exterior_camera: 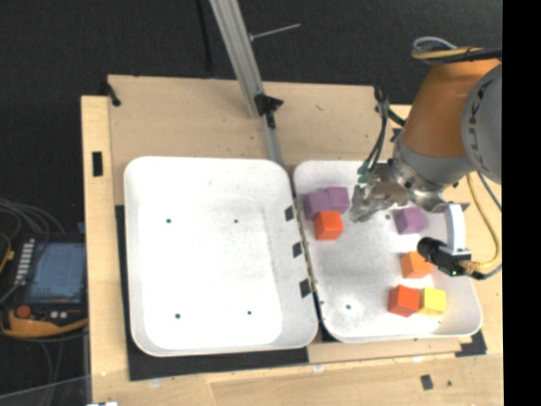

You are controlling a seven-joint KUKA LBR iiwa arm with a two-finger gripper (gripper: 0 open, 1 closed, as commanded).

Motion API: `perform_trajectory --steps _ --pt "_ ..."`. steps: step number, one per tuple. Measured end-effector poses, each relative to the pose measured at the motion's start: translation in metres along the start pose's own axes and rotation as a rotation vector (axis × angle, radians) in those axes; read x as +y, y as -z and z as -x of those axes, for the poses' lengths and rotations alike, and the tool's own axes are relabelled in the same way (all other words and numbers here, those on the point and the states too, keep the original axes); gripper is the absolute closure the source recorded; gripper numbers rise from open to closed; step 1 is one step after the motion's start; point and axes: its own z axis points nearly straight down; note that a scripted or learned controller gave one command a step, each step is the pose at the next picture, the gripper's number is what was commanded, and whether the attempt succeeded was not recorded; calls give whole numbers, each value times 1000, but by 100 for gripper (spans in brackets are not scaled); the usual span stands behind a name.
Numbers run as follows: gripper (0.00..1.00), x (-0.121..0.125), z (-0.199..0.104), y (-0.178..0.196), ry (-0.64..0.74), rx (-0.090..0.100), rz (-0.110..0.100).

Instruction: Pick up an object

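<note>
White plastic, matte and faintly speckled, forms both shallow bins before you, each a rounded rectangle; the left bin [207, 252] and the right bin [372, 315] sit side by side on a pale wooden bench [203, 112]. Your blocks all lie in the right bin, small cubes with flat faces and crisp edges. Two purple blocks [326, 200] touch each other near the bin's upper left, and an orange block [329, 224] sits just below them, its edges slightly turned against the bin wall. A third purple block [410, 219] lies right of the gripper [369, 201]. Lower right, an orange block [414, 265], an orange-red block [405, 299] and a yellow block [434, 300] cluster together. Being cubes, none has a long axis. The gripper hangs just right of the purple pair; its state can't be told.
</note>
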Motion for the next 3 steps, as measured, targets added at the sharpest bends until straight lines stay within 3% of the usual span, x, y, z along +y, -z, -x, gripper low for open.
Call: perform_trajectory --steps 1,3 --pt "100 16 -54 8 2 1 2" --pt "100 14 -145 4 0 1 0"
